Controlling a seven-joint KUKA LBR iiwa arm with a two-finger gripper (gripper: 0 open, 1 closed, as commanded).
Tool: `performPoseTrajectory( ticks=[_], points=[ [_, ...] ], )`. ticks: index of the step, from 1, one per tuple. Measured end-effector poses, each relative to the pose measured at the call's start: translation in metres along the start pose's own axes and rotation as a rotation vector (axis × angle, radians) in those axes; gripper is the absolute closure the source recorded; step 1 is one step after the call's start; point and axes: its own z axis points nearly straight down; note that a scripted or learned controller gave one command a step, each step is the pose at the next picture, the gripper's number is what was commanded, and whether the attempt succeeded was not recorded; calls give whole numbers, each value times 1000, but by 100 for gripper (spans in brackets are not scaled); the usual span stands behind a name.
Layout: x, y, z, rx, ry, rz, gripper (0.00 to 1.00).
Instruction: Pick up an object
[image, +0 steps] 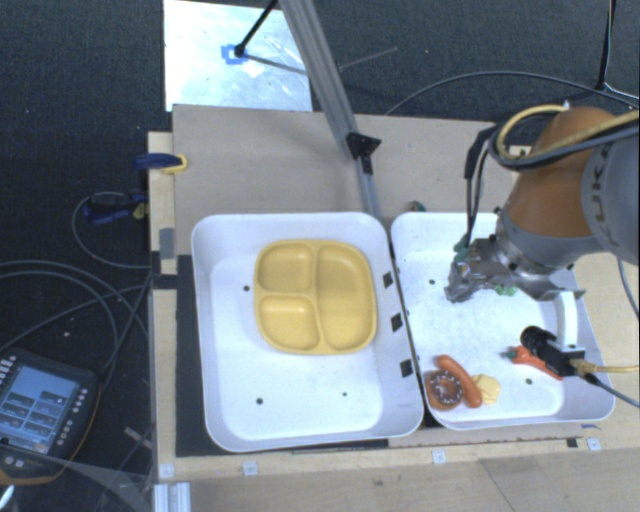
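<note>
My gripper (463, 285) hangs low over the upper middle of the right bin (430, 235), its tip above bare white floor. Toys lie at that bin's front edge: a red-orange sausage (456, 376), a brown sprinkled doughnut (439, 391) touching it, and a small pale yellow piece (488, 388) just to the right. A slim orange toy (527, 358) lies further right. All of these are well in front of the gripper and apart from it. Nothing can be seen held in it.
The left bin (225, 400) holds a yellow divided plate (315, 296) in its upper middle. A ridge (397, 310) where the two bins meet runs between them. A grey pole (335, 90) slants across the bench behind the bins.
</note>
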Motion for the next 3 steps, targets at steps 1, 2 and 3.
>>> performPoseTrajectory(
  ticks=[1,2,3],
  points=[
    [46,-7,1,0,0,0,100],
    [93,-2,-6,-1,0,0,100],
    [144,-12,-19,-2,0,-1,100]
  ],
)
